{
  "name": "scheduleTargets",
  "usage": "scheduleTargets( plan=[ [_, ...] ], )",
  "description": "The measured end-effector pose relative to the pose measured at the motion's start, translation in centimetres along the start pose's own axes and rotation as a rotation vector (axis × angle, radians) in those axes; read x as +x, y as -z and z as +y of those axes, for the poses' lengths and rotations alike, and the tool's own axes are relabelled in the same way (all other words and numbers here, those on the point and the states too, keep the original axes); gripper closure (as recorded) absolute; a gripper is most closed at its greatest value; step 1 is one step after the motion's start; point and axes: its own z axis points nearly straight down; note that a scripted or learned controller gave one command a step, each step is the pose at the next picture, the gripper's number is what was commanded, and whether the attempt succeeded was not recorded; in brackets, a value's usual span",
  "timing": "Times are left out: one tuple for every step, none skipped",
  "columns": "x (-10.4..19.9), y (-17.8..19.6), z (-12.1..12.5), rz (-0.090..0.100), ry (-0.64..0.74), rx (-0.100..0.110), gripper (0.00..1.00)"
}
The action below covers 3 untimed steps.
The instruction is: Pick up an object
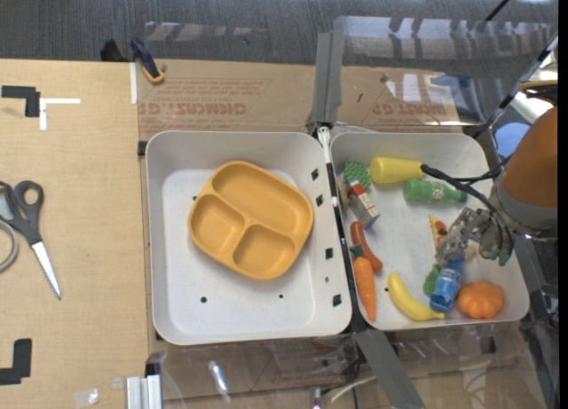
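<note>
The right bin [390,145] holds several toy foods: a yellow piece [395,169], a green bottle [431,191], a banana [410,300], a carrot [365,286], a blue bottle [446,284] and an orange fruit [480,300]. My gripper [469,237] hangs low over the right side of this bin. It is just above the blue bottle and right of a small orange-yellow piece [437,231]. I see nothing clearly held in it. The grey arm with its orange band [535,168] comes in from the right.
The left bin [169,247] holds a yellow three-part plate [251,218]. A red-and-white box [361,204], a green piece [357,173] and a red pepper [366,248] lie along the right bin's left wall. Scissors [34,232] lie on the bench at far left.
</note>
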Motion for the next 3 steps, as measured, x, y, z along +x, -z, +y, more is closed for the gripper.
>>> scheduleTargets(
  plan=[
    [2.7, 16.9, 5.6, 0.003, 0.015, 0.001, 1.00],
    [-5.8, -1.0, 8.3, 0.000, -0.046, 0.001, 1.00],
    [-6.8, -1.1, 12.4, 0.007, -0.217, 0.004, 1.00]
  ],
)
